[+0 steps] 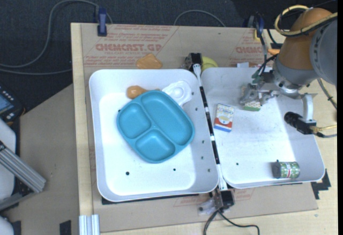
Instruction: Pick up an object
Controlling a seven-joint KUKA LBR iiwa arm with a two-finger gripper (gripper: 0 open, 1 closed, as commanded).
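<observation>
Leftmost, the left bin holds a blue divided plate, with an orange piece and a white moulded piece at its far edge. Next, in the right bin, a small red-and-white carton lies near the divider, well apart from the fingers. Those fingers sit low over a greenish object at the bin's far side; whether they are clenched or released I cannot tell. A green can lies near the bin's front right corner.
</observation>
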